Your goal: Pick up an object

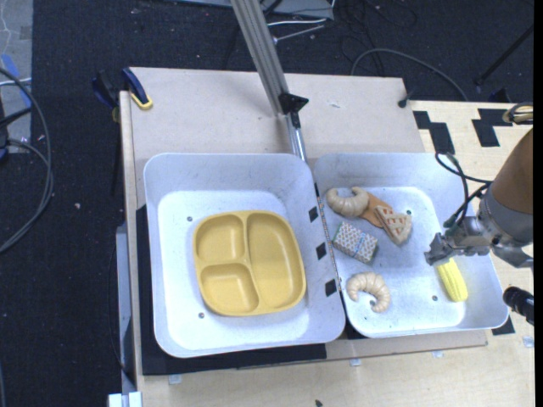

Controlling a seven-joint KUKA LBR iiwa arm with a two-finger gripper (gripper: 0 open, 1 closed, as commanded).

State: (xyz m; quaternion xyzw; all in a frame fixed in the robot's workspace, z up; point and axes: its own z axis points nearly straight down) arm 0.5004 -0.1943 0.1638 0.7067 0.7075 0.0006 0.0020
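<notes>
Now | tool (445, 253) just above yellow corn (452, 279), right bin (424, 172) | tool opening: cannot tell

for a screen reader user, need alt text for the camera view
The pincer hangs over a yellow corn cob in the right bin, near two croissants and a patterned block. The left bin holds a yellow divided plate.

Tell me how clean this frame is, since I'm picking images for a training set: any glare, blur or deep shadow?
Camera view: even, soft light on both bins, with no harsh glare on the yellow plate; the floor around the bench is very dark; the gripper by the yellow corn looks slightly soft, and small objects lack fine detail.
</notes>
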